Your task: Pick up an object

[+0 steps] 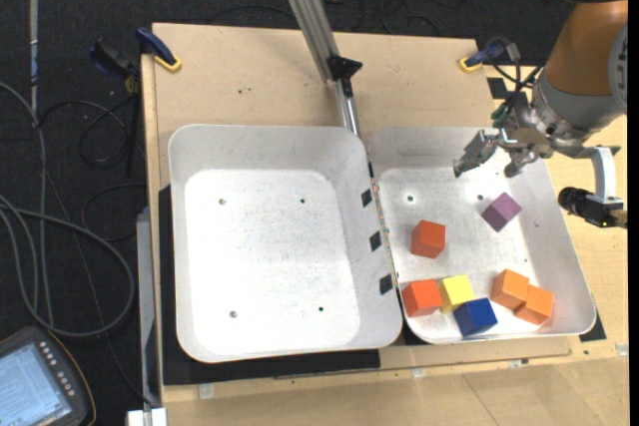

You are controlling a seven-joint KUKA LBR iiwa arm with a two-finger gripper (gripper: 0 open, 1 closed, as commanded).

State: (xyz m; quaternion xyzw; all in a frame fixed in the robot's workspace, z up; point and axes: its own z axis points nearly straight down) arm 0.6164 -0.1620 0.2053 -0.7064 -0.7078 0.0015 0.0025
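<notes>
- While it hangs over the right bin's (569, 259) far end, the hand (489, 158) has its two fingers spread apart, nothing between them.
- Purple block (500, 211): nearest item, just below the hand toward the near rim, lying alone; likeliest target, by my judgement.
- Orange cube (428, 238): further, down and leftward.
- Near-rim cluster: orange (422, 296), yellow (457, 289), blue (476, 316), two orange blocks (522, 296).
- Left bin (190, 214): well apart.
</notes>
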